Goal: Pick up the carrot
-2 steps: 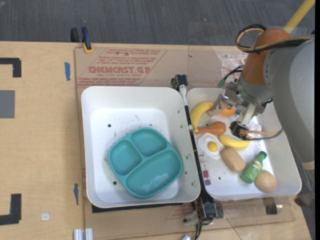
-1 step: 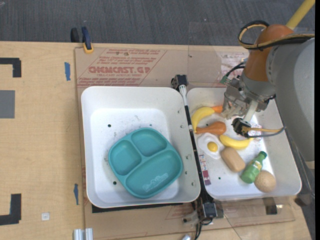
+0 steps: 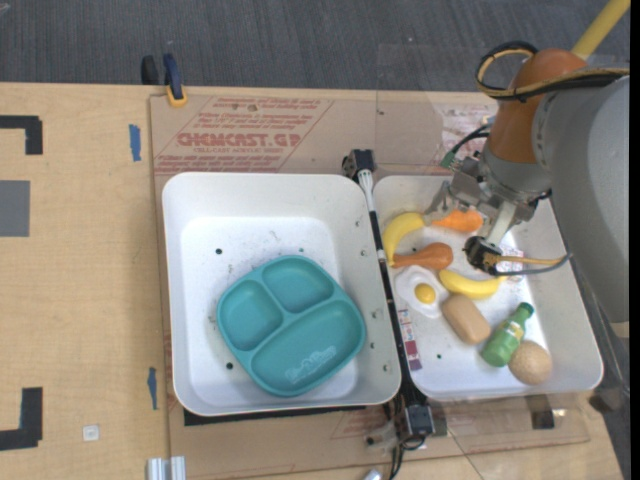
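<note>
The carrot (image 3: 452,222), small and orange, lies at the back of the right bin (image 3: 575,298), just right of a yellow banana (image 3: 402,230). My gripper (image 3: 468,224) reaches down over the carrot. It is open, with one finger at the carrot's left end and the other at its right. The carrot rests on the bin floor between the fingers, and its right end is hidden under the gripper.
The right bin also holds an orange drumstick (image 3: 426,258), a fried egg (image 3: 420,293), a second banana (image 3: 470,285), a tan roll (image 3: 465,319), a green bottle (image 3: 507,336) and a brown potato (image 3: 530,362). A teal divided plate (image 3: 291,324) lies in the left bin (image 3: 190,268).
</note>
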Action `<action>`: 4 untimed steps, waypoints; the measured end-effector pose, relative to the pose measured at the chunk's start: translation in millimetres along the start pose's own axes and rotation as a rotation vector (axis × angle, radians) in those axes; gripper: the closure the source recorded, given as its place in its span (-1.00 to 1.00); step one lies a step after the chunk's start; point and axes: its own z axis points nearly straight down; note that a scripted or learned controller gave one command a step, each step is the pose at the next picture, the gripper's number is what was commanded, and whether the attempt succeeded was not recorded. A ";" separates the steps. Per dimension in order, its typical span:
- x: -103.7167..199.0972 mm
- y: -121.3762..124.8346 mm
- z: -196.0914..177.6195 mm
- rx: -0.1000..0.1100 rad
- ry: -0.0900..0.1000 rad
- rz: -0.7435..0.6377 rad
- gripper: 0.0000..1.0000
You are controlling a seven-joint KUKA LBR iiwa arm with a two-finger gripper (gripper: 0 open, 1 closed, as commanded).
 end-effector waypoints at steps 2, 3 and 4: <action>-68.9 44.9 13.2 0.089 0.008 0.056 -1.00; -58.3 40.1 14.3 0.117 -0.011 0.276 -1.00; -53.6 46.5 0.6 0.074 0.003 0.282 1.00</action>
